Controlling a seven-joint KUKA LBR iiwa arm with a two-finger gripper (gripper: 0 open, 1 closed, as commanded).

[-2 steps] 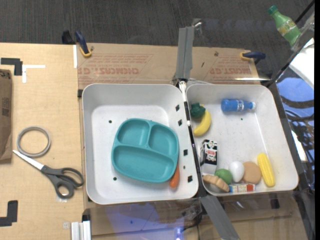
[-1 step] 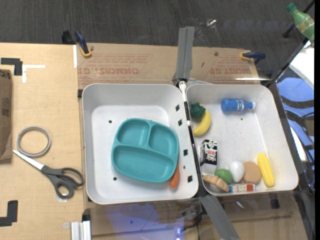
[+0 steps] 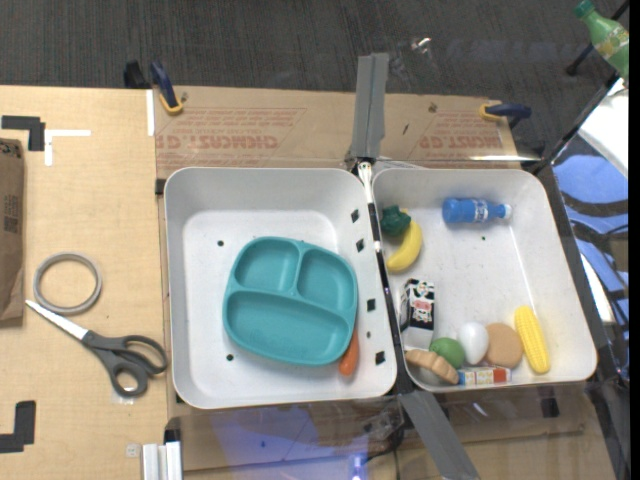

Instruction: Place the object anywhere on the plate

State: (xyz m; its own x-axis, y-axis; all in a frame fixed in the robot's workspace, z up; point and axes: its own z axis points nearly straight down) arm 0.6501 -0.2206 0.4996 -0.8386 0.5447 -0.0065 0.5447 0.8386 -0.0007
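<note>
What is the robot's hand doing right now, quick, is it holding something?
Gripper: cannot be told from this picture. The teal plate has no food on it.

Dark carpet floor (image 3: 280,18) behind the wooden bench (image 3: 80,218).

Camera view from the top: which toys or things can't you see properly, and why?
- Carrot: the teal plate covers part of it, so its full length is hidden.
- Green bottle: cut off by the picture's top right corner.
- Small carton: its print is too small to read.
- Pile in the right bin, by the egg and corn: the toys overlap, so the bottom ones can't be named.
</note>
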